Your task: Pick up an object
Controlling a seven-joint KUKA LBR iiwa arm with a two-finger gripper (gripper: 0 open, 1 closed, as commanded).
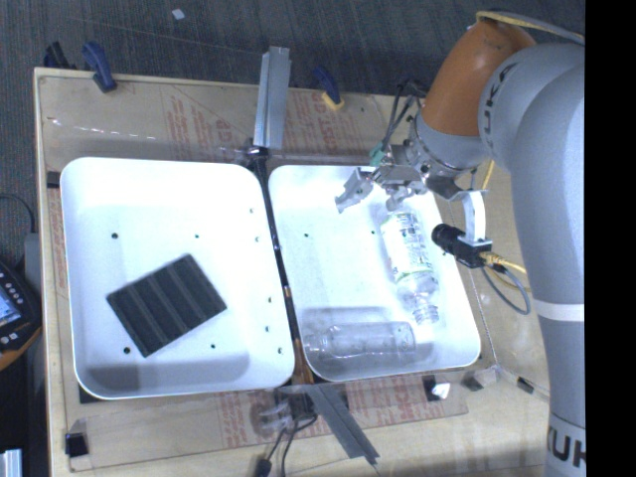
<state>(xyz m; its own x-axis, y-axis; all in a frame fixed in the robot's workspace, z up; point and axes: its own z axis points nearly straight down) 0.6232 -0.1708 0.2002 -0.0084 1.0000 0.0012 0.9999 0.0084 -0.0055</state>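
A clear plastic bottle with a white label lies lengthwise along the right side of the right bin. A second clear bottle lies across that bin's front edge. A black ribbed flat pad rests in the left bin, toward its front left. My gripper hangs over the back of the right bin, just above the top end of the labelled bottle. It stands open, and nothing shows between its fingers.
A metal divider bar stands at the back between the bins. Blue clamps grip the bench's far edge. The grey arm with its orange band covers the right side.
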